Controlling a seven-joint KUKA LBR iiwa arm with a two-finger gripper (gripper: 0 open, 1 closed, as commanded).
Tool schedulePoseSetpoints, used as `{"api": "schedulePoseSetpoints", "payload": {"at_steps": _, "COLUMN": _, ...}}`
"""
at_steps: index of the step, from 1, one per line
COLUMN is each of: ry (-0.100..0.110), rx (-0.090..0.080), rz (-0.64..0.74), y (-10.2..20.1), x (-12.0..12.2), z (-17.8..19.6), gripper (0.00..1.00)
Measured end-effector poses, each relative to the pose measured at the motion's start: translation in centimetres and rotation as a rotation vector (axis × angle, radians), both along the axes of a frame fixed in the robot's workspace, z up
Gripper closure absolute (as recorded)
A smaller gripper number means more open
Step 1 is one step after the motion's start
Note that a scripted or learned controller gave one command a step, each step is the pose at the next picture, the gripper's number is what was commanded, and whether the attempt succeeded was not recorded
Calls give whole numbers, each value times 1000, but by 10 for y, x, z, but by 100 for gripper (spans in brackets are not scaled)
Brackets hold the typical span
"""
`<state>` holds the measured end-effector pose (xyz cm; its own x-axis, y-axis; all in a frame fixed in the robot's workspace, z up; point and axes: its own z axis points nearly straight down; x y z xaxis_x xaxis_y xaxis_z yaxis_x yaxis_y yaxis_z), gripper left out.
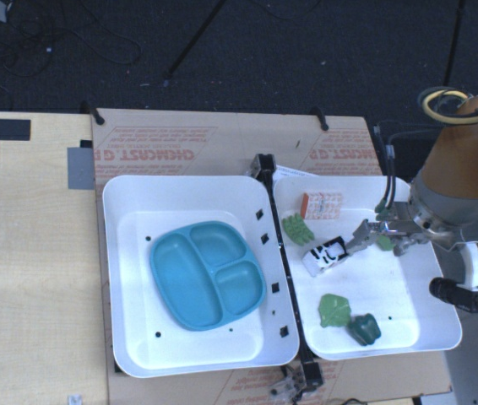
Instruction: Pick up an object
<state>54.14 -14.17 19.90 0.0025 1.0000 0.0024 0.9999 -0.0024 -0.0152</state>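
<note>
Diagonally, black-and-white object (325,256) lies pointing up-right toward hand (364,233)

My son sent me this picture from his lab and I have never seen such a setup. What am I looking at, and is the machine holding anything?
One camera above a bench looks down at a slant. The grey and orange shape at the right is a robot arm; its gripper reaches over the right bin. That bin holds a black-and-white toy, an orange-and-white packet, two green pieces and a dark green piece. The left bin holds a blue divided tray. The gripper's tip is beside the toy; whether it grips it, I cannot tell.
</note>
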Motion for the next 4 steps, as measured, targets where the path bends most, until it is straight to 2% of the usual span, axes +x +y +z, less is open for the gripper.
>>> {"api": "schedulePoseSetpoints", "payload": {"at_steps": 1, "ry": -14, "rx": -2, "rz": 2, "y": 0, "x": 3, "z": 7, "gripper": 0}}
{"api": "schedulePoseSetpoints", "payload": {"at_steps": 2, "ry": -7, "rx": 0, "rz": 2, "y": -3, "x": -5, "z": -40, "gripper": 0}}
{"api": "schedulePoseSetpoints", "payload": {"at_steps": 3, "ry": -8, "rx": 0, "rz": 2, "y": -3, "x": -6, "z": -104, "gripper": 0}}
{"api": "schedulePoseSetpoints", "payload": {"at_steps": 4, "ry": -11, "rx": -1, "rz": 0, "y": -3, "x": -6, "z": -112, "gripper": 0}}
